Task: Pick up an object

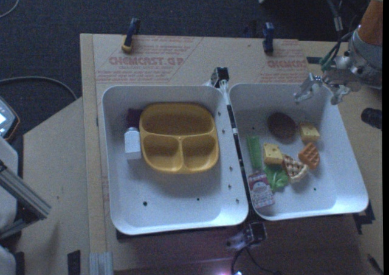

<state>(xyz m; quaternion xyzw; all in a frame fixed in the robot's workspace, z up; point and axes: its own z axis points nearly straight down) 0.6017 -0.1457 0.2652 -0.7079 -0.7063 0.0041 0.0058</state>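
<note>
My gripper (320,90) hangs open and empty over the right bin's (346,173) far edge (food toys (284,159) cluster mid-bin, brown disc (282,126) nearest).

We look down on the scene from a single camera fixed above the brown board-topped counter (91,146), tilted so that the counter's far edge sits toward the top of our frame and its near edge toward the bottom. We stand far enough back to take in both shallow white plastic bins, the left bin (115,176) and the right bin (346,170), whole and side by side, with dark carpeted floor (61,0) showing beyond the counter's far edge and off its left edge. The grey robot arm (368,48) enters our view over the counter's far right corner. The light is dim, so fine detail is soft.
</note>
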